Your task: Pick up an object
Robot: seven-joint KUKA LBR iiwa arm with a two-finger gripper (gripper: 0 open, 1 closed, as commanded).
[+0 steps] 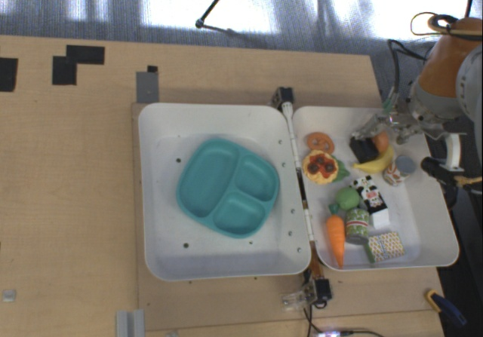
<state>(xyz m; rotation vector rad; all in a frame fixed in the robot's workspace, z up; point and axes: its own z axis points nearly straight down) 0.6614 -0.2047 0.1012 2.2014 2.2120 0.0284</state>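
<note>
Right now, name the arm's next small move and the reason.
Probably a short descent: the end effector sits over the far end of the right bin, just above the banana and a black item, and nothing is visibly between its fingers.

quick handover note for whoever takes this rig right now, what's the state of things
Pincer: low over the far end of the right bin, among the toys by the banana and a black piece. Whether it grips anything cannot be told from here.
Things: the right bin also has a carrot, a small pizza, a green toy, a cow-print carton and a patterned box. The left bin has a teal divided plate.
Done: arm has reached the toy pile.
Left: confirm a grasp and lift one object.
</note>
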